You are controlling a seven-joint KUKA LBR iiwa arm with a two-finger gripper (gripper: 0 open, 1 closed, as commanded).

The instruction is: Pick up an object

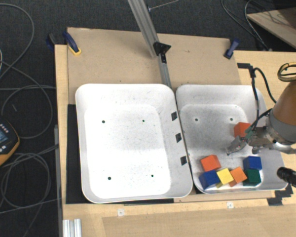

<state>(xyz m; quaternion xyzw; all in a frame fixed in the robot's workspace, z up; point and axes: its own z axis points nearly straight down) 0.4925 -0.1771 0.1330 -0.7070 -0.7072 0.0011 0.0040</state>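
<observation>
Still, with the left bin (89, 132) bare, the blocks (229, 174) sat crowded in the right bin's (207, 100) near corner, so the gripper (237, 144), jaws spread and grasping nothing just beside the red-orange block (241, 129), risked nudging neighbours or clipping the rim.

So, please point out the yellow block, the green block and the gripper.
yellow block (225, 176): camera view, on its top face.
green block (253, 177): camera view, on its top face.
gripper (235, 147): camera view, midway between its fingertips.
</observation>
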